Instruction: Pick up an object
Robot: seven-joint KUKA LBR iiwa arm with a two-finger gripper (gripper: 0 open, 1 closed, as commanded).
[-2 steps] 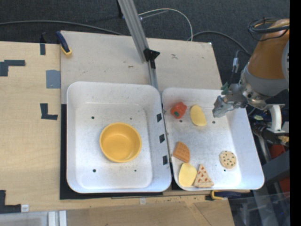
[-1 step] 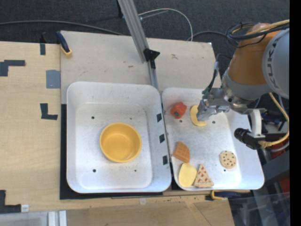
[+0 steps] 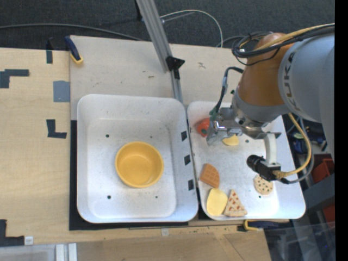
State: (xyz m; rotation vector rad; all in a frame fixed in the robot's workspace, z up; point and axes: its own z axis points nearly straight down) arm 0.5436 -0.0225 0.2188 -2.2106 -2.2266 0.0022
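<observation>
Arm (image 3: pixel 283 75) reaching from right, claw (image 3: pixel 217 132) lowered.

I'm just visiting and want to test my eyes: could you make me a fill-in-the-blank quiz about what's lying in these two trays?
1. The yellow bowl sits in the ___ bin.
2. The pizza slice lies in the ___ bin.
3. The waffle lies just above the ___ cheese wedge.

Missing words: left; right; yellow

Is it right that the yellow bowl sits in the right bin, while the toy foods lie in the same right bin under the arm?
Not quite. The camera view shows the yellow bowl in the left bin, not the right one. The rest holds: the toy foods, such as the pizza slice and the cookie, lie in the right bin under the arm.
</observation>
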